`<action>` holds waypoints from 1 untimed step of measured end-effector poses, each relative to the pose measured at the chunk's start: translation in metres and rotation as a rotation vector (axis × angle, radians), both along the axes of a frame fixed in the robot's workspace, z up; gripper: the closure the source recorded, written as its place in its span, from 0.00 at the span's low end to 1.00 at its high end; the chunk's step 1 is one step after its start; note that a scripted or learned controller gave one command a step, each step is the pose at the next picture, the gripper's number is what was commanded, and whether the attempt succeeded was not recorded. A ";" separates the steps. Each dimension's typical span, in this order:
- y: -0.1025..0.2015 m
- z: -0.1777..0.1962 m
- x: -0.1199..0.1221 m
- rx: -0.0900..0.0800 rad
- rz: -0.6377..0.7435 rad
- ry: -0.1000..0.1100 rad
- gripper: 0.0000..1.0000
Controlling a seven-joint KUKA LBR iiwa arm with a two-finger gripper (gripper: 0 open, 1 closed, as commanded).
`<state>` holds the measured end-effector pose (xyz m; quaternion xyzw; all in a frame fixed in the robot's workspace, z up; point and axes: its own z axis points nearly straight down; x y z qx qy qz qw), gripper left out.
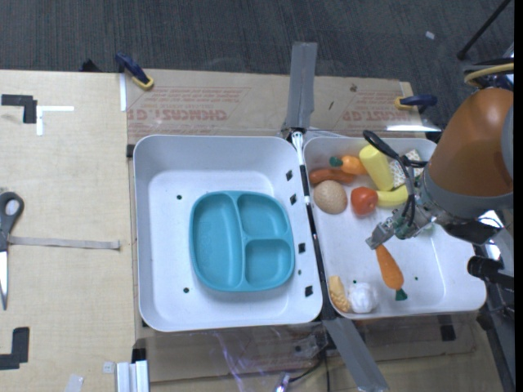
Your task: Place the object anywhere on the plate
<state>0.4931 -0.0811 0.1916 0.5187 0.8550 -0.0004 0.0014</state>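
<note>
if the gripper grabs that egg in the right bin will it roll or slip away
The egg looks smooth and rounded, so it probably slips off the fingers and rolls if nudged. The tomato close beside it may stop it rolling far.

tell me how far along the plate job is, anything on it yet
Nothing looks done: the blue plate in the left bin has no food in any compartment. In hand: the gripper is low in the right bin, just above the top end of the carrot, but no item can be seen between its fingers. Left: grasp an item, carry it across and set it on the plate.
</note>
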 end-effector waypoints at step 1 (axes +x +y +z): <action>0.058 0.073 0.021 0.000 0.051 0.000 1.00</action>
